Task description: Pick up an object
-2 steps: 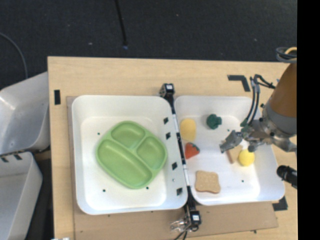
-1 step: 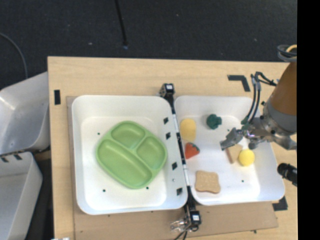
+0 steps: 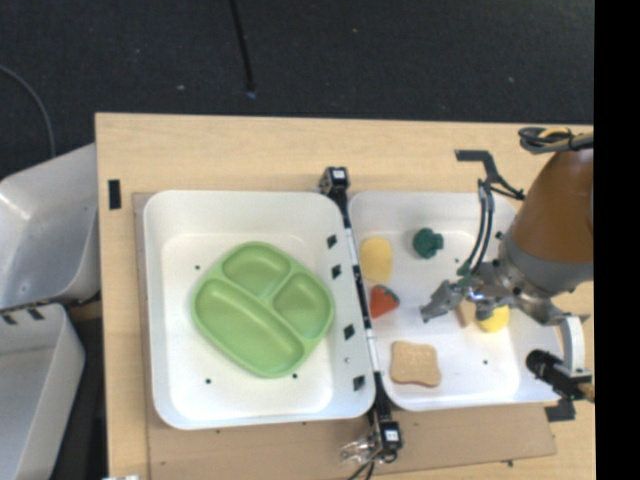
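Note:
The right bin (image 3: 400, 213) holds a yellow rounded piece (image 3: 377, 258), a red piece (image 3: 383, 301), a dark green piece (image 3: 428, 242), a tan toast-like slice (image 3: 414, 364) and a yellow object (image 3: 493, 317). My gripper (image 3: 462, 303) hangs low in the right bin, just left of the yellow object and right of the red piece. Its grey fingers (image 3: 438, 304) point left and downward. A small tan-orange bit shows at the gripper near the yellow object; I cannot tell whether anything is held.
The left bin (image 3: 170, 388) carries a green divided plate (image 3: 263, 308). A black-clipped divider (image 3: 355, 298) runs between the bins. The arm's orange band (image 3: 560, 213) looms over the right bin's far right side. Cables hang beside the wrist.

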`<move>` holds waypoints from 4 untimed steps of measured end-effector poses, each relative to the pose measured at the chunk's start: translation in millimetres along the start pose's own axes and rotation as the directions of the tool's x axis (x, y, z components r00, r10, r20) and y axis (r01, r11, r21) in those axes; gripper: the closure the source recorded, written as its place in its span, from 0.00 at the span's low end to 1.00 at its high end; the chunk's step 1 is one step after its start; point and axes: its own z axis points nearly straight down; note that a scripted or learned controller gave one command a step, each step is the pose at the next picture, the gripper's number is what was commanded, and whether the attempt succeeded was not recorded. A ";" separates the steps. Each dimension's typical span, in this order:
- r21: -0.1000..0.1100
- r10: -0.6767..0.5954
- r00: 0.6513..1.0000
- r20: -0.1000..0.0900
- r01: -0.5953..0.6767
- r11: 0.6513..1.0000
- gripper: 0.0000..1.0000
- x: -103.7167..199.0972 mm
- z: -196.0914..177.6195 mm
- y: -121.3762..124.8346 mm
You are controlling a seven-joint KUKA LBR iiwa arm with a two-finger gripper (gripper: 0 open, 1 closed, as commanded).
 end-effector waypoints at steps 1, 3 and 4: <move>-0.001 0.002 1.000 0.000 -0.002 1.000 0.00 1.2 43.3 3.1; -0.007 0.008 1.000 0.001 -0.008 1.000 1.00 -0.6 74.9 4.2; -0.010 0.007 1.000 0.002 -0.007 1.000 1.00 -7.4 28.3 2.4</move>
